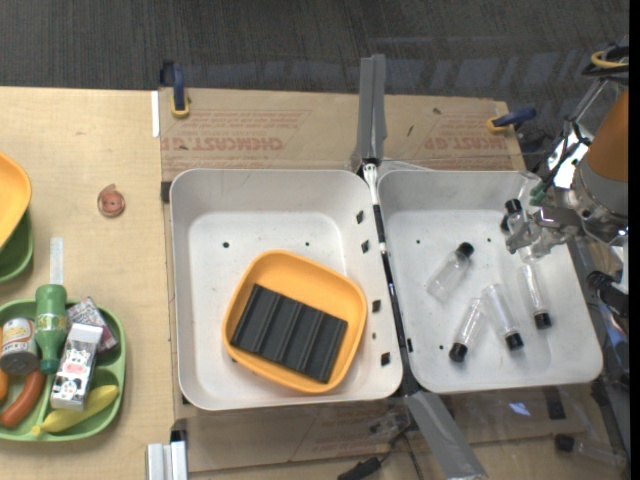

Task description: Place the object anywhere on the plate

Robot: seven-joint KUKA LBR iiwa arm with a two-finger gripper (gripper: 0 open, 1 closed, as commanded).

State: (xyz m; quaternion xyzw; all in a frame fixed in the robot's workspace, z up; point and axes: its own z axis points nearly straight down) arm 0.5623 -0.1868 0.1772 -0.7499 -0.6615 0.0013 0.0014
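vials (490,313) lie mid-bin; pincer (527,236) near rim.

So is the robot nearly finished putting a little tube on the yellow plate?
Not yet. The yellow plate in the left bin carries a black block but no tube. The clear tubes lie in the right bin, with the gripper above them. Picking and placing remain.
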